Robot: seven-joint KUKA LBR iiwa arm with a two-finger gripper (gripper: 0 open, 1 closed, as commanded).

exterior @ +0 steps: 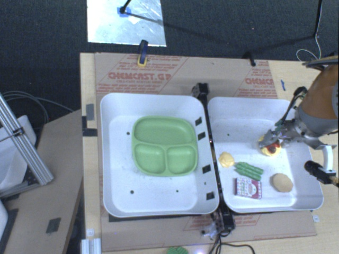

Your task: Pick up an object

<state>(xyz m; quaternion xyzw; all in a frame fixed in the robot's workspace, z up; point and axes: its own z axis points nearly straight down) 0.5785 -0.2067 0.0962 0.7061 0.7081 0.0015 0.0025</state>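
Dark carpet surrounded the tabletop (159, 70), which carried two shallow white bins side by side on a printed brown board. The left bin (114, 142) held a green divided plate (164, 145). The right bin (238, 118) held the candidates: a small yellow piece (226, 160), a green pod-like item (249, 169), a red-and-white packet (248, 187), a tan round lump (282, 182), and a red-and-yellow toy (271, 149).

The gripper (274, 140) sat low in the right bin, directly at the red-and-yellow toy (contact looked likely, but it was too small to confirm). Whether the gripper was wide, narrow or clamped on the toy could not be told from this angle, so no grasp was assumed.

Judged step: closing in on the toy, with no lift yet.

To do it well:
- Centre the gripper over the toy's body, not its edge, since it looked small and rounded and would probably squirt sideways under an off-centre pinch.
- Go down until nearly at the bin floor before closing.
- Close gently, then lift straight up (no sideways drag).
- Check the toy leaves the floor before calling it a pick.
- The yellow piece and the pod lay near but apart, so collision risk seemed low.
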